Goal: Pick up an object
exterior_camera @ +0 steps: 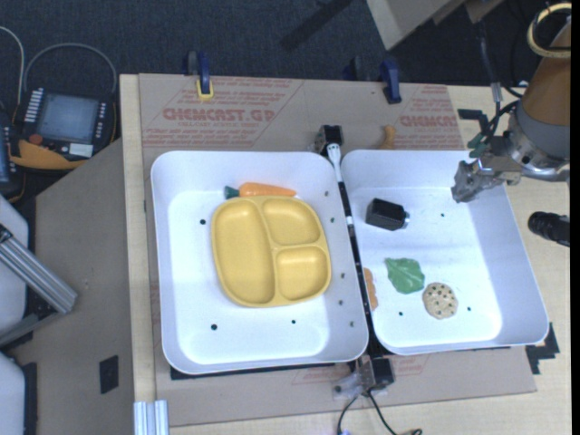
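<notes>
A cardboard-covered bench (pixel 272 107) spans the middle of the frame and carries two shallow white plastic bins side by side. The left bin (pixel 181 315) sits at centre left, the right bin (pixel 507 279) at centre right, their inner rims touching. The grey arm with an orange band (pixel 548 98) enters at the upper right of the frame.

A yellow three-compartment plastic plate (pixel 269 247) lies flat in the middle of the left bin, with nothing in its compartments. An orange toy carrot with a green top (pixel 263 189) lies just above the plate's upper edge, near the bin's far wall.

The two-finger gripper (pixel 467 187) hangs over the upper right part of the right bin, nothing visible between its fingers; whether the jaws stand wide or narrow cannot be told from this angle.

In the right bin, a small black block (pixel 386 214) lies at its upper left, well apart from the gripper. A green leaf-shaped piece (pixel 404 274) lies lower, near the middle. A round tan speckled cookie (pixel 440 300) sits just to its lower right.
</notes>
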`<state>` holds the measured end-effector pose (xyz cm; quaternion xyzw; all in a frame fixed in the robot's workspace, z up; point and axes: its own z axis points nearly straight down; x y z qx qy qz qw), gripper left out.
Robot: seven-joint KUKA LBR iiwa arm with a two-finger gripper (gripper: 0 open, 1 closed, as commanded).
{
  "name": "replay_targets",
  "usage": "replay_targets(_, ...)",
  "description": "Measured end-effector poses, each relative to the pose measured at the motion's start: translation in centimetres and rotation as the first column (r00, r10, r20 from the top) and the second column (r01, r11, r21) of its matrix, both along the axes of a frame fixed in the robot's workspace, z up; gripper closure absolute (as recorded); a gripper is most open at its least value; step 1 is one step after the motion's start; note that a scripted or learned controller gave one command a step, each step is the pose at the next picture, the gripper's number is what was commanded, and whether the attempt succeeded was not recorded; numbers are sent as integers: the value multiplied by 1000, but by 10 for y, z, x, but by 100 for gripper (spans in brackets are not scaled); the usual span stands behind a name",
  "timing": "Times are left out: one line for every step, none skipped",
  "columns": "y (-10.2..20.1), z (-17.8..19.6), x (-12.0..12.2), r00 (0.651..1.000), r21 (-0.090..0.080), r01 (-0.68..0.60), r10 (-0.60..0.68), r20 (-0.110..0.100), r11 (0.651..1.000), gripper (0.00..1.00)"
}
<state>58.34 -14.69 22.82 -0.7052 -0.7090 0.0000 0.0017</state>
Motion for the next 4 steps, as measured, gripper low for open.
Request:
replay_targets(44, 0, -9, 1000, 0, 1, -1, 0, 1000, 100)
replay_targets(99, -11, -13, 1000, 0, -1, 1, -1, 1000, 100)
replay_targets(153, -19, -13, 1000, 0, 0, 0, -1, 1000, 100)
replay_targets(211, -15, -8, 1000, -1, 0, 0, 4, 1000, 100)
